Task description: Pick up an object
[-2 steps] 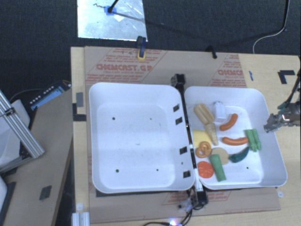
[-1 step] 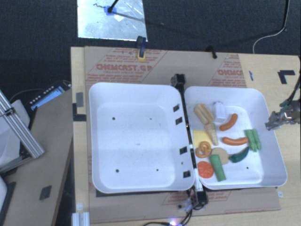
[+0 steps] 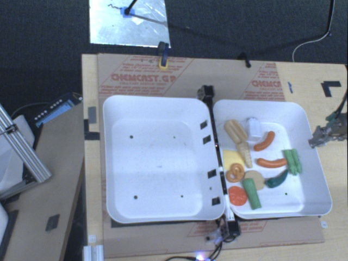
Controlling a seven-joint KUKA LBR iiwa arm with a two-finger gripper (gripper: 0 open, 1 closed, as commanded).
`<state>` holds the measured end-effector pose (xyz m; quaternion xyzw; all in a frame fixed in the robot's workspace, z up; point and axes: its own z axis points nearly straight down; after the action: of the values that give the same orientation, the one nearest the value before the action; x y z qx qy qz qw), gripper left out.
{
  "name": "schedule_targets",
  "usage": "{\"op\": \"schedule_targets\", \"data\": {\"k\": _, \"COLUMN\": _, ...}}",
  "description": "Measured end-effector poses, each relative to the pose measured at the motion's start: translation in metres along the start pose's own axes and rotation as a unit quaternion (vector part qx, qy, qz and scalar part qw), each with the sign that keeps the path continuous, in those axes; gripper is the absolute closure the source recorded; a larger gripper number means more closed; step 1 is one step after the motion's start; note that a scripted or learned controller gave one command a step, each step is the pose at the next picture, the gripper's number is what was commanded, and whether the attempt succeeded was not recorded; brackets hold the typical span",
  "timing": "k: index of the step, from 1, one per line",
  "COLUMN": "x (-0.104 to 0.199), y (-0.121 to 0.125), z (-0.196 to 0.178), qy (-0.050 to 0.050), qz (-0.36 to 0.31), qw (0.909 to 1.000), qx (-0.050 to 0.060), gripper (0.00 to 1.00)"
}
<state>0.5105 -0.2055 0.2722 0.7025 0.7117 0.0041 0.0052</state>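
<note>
The gripper [image 3: 324,135] sits at the right edge, just outside the right bin [image 3: 312,145], which holds toy foods: 2 sausages [image 3: 265,141], a pretzel [image 3: 236,172], a tomato slice [image 3: 237,196].

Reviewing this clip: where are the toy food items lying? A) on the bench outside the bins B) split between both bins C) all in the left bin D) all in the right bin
D: the toy food items all lie in the right bin.
</note>
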Motion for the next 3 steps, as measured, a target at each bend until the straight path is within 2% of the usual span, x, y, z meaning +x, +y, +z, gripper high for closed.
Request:
{"op": "schedule_targets", "data": {"k": 1, "x": 0.000, "y": 0.001, "z": -0.011, "qy": 0.000, "qz": -0.002, "qw": 1.0000, "qx": -0.002, "gripper": 1.00}}
{"op": "schedule_targets", "data": {"k": 2, "x": 0.017, "y": -0.025, "z": 0.040, "qy": 0.002, "qz": 0.006, "qw": 1.0000, "qx": 0.008, "gripper": 1.00}}
{"op": "schedule_targets", "data": {"k": 3, "x": 0.015, "y": -0.023, "z": 0.026, "qy": 0.000, "qz": 0.004, "qw": 1.0000, "qx": 0.004, "gripper": 1.00}}
